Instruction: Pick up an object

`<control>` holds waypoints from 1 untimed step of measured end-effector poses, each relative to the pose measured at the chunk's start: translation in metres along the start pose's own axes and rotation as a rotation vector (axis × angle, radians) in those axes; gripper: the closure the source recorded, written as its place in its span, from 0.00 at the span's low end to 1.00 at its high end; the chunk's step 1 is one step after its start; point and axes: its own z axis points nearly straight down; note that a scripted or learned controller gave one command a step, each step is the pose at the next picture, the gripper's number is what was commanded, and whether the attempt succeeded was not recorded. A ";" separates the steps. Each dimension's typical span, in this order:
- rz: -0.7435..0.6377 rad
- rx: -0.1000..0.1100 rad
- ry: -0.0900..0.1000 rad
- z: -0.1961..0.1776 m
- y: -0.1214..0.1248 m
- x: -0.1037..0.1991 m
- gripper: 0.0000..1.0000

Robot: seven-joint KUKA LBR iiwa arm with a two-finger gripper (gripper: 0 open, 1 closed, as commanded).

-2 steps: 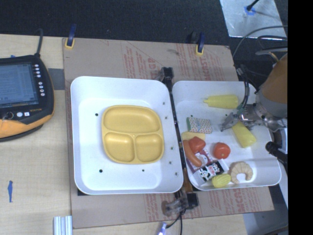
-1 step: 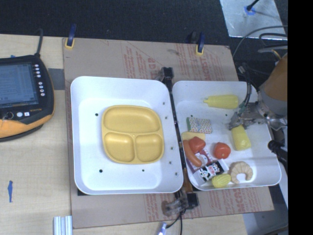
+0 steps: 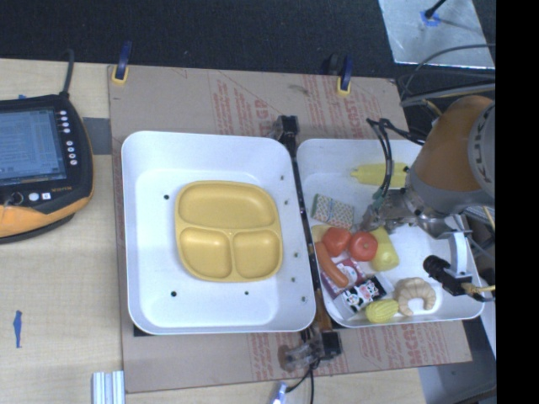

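Hotdog [image 3: 332,269] in right bin [image 3: 472,310], long axis slanting upper-left to lower-right; tool [image 3: 381,215] grip state unclear.

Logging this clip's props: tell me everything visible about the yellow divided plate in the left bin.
The yellow plate looks like matte plastic, a rounded rectangle with three compartments: one wide one across the far side, two smaller ones side by side nearer the camera. It lies flat, right side up, about the middle of the left white bin. Nothing lies in its compartments and nothing else touches it.
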 end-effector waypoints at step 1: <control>0.003 -0.003 0.002 -0.101 0.062 0.088 1.00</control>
